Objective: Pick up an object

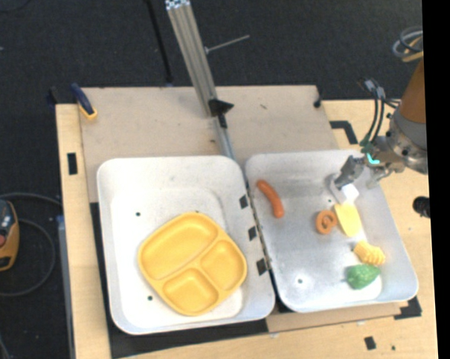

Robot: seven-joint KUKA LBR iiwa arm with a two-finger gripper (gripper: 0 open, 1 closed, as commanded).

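Yellow divided plate (192,263) in left bin (113,180), end effector (347,183) over right bin (299,168), grip state unclear, above yellow block (349,219)

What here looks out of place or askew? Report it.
Nothing looks spilled or damaged. The yellow divided plate lies turned at a slant in the left bin. The toy foods in the right bin are scattered loosely, most near the gripper; the sausage lies apart.

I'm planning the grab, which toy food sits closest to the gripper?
The pale yellow block, just below the gripper; the pretzel, sausage and broccoli lie farther off.
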